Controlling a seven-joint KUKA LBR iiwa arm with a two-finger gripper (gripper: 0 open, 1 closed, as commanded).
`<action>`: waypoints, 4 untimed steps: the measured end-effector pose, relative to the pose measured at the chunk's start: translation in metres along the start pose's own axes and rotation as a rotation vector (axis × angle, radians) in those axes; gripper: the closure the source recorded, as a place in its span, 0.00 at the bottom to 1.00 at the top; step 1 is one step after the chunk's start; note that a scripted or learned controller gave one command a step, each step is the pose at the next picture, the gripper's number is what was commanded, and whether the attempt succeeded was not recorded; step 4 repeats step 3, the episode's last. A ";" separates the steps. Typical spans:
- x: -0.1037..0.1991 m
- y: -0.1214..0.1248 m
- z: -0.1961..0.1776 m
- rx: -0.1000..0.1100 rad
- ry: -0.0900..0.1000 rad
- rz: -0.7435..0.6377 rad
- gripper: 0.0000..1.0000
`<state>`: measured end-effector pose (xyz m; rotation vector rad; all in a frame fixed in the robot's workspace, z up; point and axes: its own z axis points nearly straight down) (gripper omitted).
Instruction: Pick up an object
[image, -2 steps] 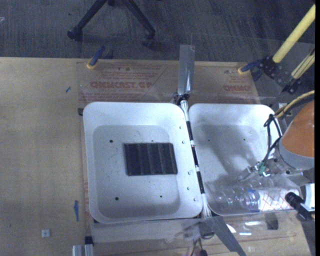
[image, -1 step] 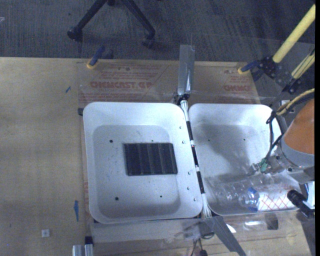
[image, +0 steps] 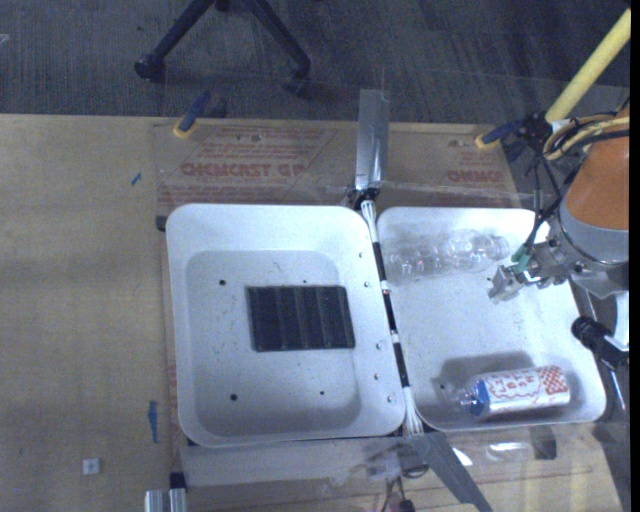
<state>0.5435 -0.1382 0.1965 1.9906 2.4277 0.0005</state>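
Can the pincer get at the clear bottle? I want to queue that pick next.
Probably yes. The pincer hangs just right of the clear bottle, which lies alone near the right bin's far wall; the red-patterned bottle lies well away.

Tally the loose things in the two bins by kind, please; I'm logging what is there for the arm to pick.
Clear plastic bottle: 1, lying in the right bin
Red-and-white patterned bottle: 1, lying in the right bin
Dark ribbed rectangular block: 1, lying in the left bin
Total: 3
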 end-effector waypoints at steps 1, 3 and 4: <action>0.000 0.000 0.000 0.000 0.000 0.000 0.00; 0.014 -0.061 0.108 -0.005 -0.001 -0.140 0.00; 0.014 -0.061 0.108 -0.005 -0.001 -0.140 0.00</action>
